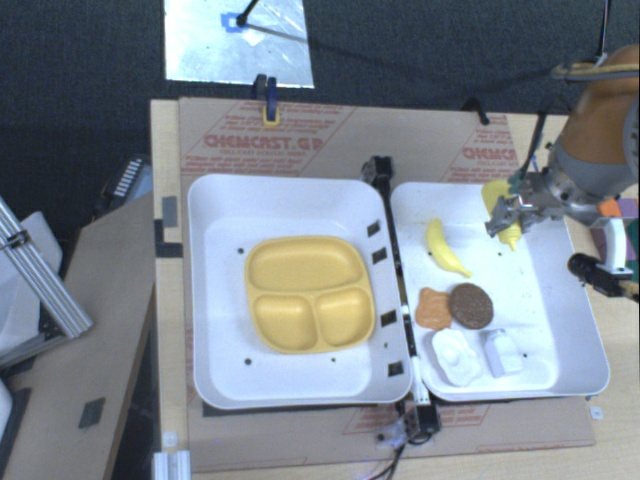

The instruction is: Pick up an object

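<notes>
- Your pincer (512,220) hangs over the far corner of the right-hand shallow white bin (560,308), with a yellow plastic piece (497,196) showing just around it; you cannot tell whether its tips are apart or together, or whether that piece is caught.
- Candidates for picking sit in that same bin: a yellow toy banana (446,248) near the divider, an orange flat piece (433,308) touching a round brown patty-like disc (471,305), and two white objects (470,356) at the near edge.
- Your left-hand white bin (215,218) carries a yellow three-compartment plastic tray (304,293), probably a drop spot.
- Both bins rest on the cardboard-covered counter (300,133).
</notes>
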Controlling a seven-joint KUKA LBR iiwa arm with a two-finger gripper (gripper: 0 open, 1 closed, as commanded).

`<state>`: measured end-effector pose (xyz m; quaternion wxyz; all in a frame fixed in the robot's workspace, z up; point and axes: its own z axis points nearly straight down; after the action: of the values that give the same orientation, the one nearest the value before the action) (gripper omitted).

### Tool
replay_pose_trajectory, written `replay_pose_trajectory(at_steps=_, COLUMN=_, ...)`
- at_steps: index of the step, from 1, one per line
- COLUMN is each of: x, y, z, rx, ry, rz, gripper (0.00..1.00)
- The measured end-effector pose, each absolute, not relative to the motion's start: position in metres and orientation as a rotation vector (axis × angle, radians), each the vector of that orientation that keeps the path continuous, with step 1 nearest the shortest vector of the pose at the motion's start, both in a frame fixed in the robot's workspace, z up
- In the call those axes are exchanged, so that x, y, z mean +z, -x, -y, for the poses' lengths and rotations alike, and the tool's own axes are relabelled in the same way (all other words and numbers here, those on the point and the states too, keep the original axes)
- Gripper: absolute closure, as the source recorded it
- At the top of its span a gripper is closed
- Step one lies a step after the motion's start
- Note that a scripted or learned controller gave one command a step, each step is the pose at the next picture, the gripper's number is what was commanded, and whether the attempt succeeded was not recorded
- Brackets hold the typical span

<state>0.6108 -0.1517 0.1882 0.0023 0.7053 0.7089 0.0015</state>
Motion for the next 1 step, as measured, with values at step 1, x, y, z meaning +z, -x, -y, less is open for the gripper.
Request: replay_pose_trajectory(at_steps=1, x=0.2389, y=-0.6153, z=0.1611, rx=0.004, ry=-2.212, rz=-2.223, gripper=1.00)
